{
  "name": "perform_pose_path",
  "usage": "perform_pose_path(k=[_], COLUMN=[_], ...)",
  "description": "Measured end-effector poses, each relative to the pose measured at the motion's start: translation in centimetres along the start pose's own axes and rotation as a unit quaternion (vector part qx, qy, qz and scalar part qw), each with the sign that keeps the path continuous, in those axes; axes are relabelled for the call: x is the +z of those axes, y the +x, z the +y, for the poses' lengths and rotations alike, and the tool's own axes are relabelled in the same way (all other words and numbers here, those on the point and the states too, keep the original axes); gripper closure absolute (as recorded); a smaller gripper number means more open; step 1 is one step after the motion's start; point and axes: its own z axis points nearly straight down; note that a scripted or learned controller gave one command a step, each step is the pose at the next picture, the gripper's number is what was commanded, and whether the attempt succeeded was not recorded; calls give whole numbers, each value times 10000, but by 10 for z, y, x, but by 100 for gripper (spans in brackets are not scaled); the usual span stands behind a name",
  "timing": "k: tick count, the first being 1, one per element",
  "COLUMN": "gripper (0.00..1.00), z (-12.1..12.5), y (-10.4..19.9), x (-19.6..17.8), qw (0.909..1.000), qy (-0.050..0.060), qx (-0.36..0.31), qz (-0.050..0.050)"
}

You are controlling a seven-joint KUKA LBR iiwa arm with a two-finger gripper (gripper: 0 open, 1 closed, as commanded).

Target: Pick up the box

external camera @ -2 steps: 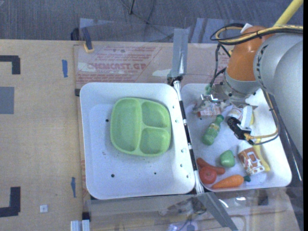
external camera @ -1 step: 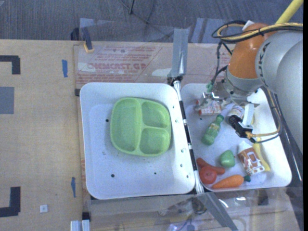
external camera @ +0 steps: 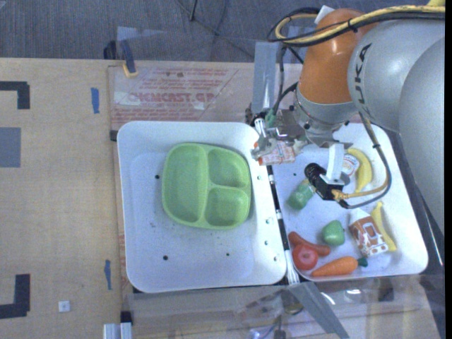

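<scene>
A green three-compartment plastic plate (external camera: 207, 184) sits in the left white bin (external camera: 134, 260). At upper centre the gripper (external camera: 277, 149) hovers over the bins' divide; I can't tell its state. The small orange-and-white carton box (external camera: 370, 236) lies lower right of it, long axis roughly upright in frame.

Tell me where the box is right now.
In the camera view, the box lies in the right bin, near its lower right corner, with a banana against its right side and the carrot just to its lower left.
</scene>
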Motion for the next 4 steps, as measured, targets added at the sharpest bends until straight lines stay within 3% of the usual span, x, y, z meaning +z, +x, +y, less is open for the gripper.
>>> perform_pose_path(k=[1,2,4], gripper=[100,100,100], z=[-21,-66,-65], y=[52,-7,-7], x=[-10,1,-17], qw=[9990,9864,9865], qy=[24,32,19], qx=[444,1642,1639], qz=[5,3,2])
